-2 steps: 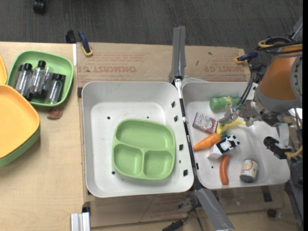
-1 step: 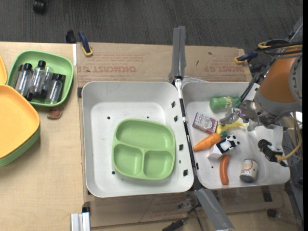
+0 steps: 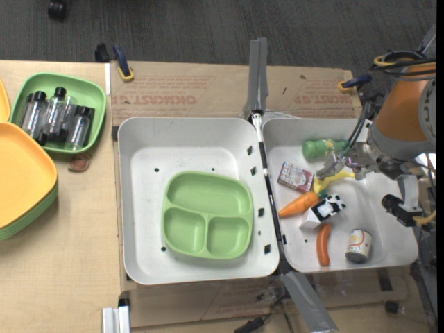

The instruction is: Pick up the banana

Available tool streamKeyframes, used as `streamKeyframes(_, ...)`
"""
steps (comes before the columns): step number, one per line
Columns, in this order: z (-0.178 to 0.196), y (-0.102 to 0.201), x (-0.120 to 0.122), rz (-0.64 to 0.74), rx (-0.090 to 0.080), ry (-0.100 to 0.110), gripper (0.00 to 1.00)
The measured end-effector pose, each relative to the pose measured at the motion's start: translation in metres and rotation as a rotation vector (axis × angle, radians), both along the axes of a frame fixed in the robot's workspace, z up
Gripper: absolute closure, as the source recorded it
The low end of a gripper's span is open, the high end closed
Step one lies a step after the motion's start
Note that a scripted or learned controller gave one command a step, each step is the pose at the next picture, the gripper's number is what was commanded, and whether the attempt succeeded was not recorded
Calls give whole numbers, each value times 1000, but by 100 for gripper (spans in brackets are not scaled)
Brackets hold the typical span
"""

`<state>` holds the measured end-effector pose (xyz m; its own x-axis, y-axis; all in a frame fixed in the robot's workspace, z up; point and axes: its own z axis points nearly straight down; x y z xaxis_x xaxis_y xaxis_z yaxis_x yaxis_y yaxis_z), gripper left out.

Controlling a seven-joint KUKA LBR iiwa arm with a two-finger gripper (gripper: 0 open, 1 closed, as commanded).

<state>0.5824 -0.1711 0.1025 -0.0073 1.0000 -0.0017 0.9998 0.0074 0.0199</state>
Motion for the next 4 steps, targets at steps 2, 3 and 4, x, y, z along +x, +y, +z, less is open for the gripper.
streamKeyframes(2,-1,2,1,-39,0,18,100)
streamKeyframes(3,109,17,-13,-553,4,22,100)
streamKeyframes(4,88,-23,-33,-29,2,23,100)
